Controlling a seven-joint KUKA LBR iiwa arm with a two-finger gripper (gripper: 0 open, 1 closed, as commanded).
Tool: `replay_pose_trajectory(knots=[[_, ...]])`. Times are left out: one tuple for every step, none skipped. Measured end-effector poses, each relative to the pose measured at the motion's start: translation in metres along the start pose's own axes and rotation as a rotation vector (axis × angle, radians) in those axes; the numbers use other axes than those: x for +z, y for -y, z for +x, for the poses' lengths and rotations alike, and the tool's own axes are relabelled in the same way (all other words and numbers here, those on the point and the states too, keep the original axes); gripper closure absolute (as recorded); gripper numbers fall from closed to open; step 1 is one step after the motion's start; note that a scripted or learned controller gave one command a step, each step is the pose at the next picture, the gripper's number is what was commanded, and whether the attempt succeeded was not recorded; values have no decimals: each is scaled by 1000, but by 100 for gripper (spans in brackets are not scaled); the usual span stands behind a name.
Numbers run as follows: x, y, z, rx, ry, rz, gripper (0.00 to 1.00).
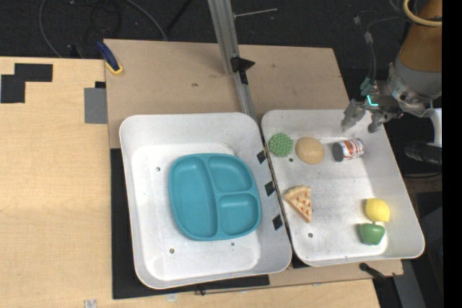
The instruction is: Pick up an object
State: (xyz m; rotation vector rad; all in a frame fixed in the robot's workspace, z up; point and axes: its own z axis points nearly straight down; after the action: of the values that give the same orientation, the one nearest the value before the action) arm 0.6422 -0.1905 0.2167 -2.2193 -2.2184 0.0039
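Open floor in the right bin [339,227] between pizza slice [299,202] and lemon [377,210].

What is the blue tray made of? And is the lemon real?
The blue divided tray looks like moulded plastic: one even teal colour, smooth rounded compartments, soft sheen. The lemon is probably a plastic toy, since its yellow is very uniform and bright, but this view cannot settle that for sure.

A blue three-compartment plastic tray [214,195] lies in the left shallow white bin [144,155]. The right white bin [401,227] holds small food items, with the open two-finger gripper [363,119] above its far edge.
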Motion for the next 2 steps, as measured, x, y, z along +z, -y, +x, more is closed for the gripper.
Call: replay_pose_trajectory(knots=[[-2, -1, 0, 0, 1, -4, 0], [47, 7, -5, 0, 0, 3, 0]])
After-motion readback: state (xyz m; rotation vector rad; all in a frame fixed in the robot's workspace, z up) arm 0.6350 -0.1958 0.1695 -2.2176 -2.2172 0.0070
